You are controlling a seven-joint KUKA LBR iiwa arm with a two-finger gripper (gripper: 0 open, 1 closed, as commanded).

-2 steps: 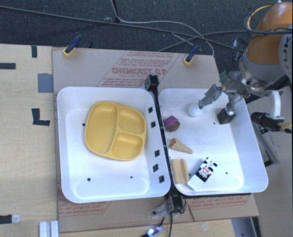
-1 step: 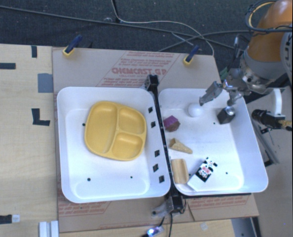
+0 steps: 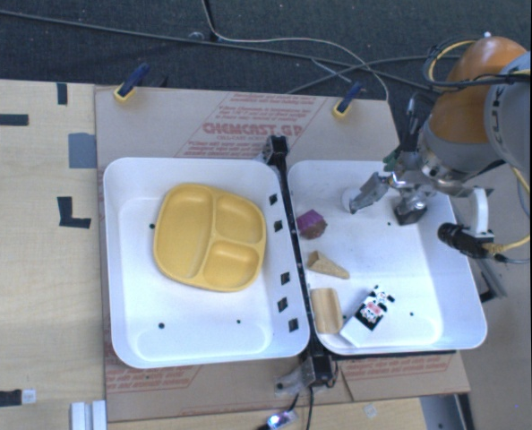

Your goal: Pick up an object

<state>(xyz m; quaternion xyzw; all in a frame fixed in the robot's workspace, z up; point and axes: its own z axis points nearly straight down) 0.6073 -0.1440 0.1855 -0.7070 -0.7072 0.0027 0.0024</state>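
The right bin (image 3: 445, 276) holds a small purple object (image 3: 312, 224) near its left wall, a tan wedge (image 3: 327, 265) below it, a tan block (image 3: 326, 311) at the lower left, and a black and white card-like piece (image 3: 371, 311) beside that. My gripper (image 3: 390, 201) hangs over the upper right part of this bin, open, with one finger (image 3: 366, 193) reaching left and the other (image 3: 410, 210) to the right. Nothing sits between the fingers. The purple object lies well left of the gripper.
A yellow divided plate (image 3: 210, 236) lies in the left bin (image 3: 132, 267). A black divider with clips (image 3: 287, 240) runs between the bins. Cables (image 3: 481, 240) hang by the arm at the right bin's right rim. Two clamps (image 3: 347, 98) hold the cardboard at the back.
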